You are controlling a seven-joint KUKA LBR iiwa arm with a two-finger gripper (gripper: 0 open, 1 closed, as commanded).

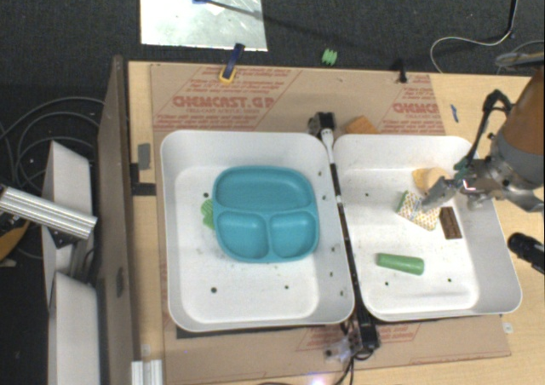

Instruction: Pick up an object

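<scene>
Green and cylindrical, the small object (400, 263) lay low in the right bin (494, 290), well apart from the cluster higher up: a tan rounded piece (428, 177), a patterned flat scrap (415, 209) and a dark brown bar (450, 223). The gripper (434, 193) reached in from the right of the frame and sat over that cluster, its tip at the patterned scrap; whether anything was between the fingers, or how they stood, could not be told from above.

Any of these looked light. The green cylinder seemed stiff and smooth, apt to roll, so a grasp across its middle, closing on its long sides, would likely serve best. The scrap looked thin and flat against the floor, a poor thing to pinch. The brown bar appeared rigid and narrow enough to take across its width.

White plastic formed both bins, smooth and sparsely holed, so things could slide. The left bin (183, 290) held a teal divided tray (264, 213). Cardboard (255, 94) lay under both, on a tan bench amid dark carpet, with cables (34, 132) at the left.
</scene>
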